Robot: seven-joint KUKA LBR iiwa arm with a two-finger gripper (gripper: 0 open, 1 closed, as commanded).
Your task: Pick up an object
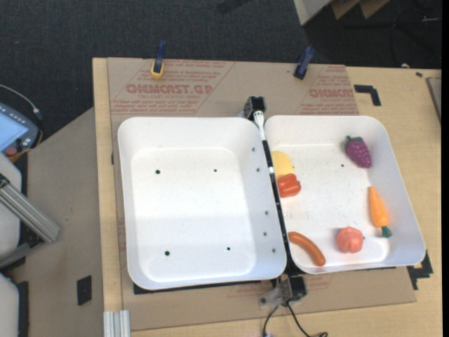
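The bench (pixel 231 76) is topped with a brown cardboard sheet printed with red lettering, held at its far edge by a yellow-and-blue clamp (pixel 159 60) and a blue clamp (pixel 304 62).

Left bin (pixel 189 202): a shallow white tray of smooth plastic, rounded at the corners, with four small dark holes in its floor.

A dark strip (pixel 270 181) runs along the seam where the two bins meet, with a clip at each end.

Right bin (pixel 330 195): same shape and material, its floor lightly speckled. It holds all the objects, which look like glossy plastic toy foods.

- Yellow piece (pixel 282 163): rounded, against the left wall, just behind and touching the red piece.
- Red piece (pixel 289 185): blocky, pepper-like, beside the left wall.
- Sausage (pixel 306 248): orange-red, smooth, slightly curved. Long axis runs diagonally from far-left to near-right, in the near-left corner.
- Pink fruit (pixel 350 239): roundish, matt, near the front wall.
- Grape bunch (pixel 358 152): purple, bumpy, tapering. Long axis tilts slightly, the narrow end toward the near-right; it lies in the far-right corner.
- Carrot (pixel 379 209): orange, tapered, smooth. Long axis runs nearly front to back, the tip pointing away and the dark green stub at the near end, along the right wall.

The objects lie well apart except for the yellow and red pair. The state of the gripper cannot be told.
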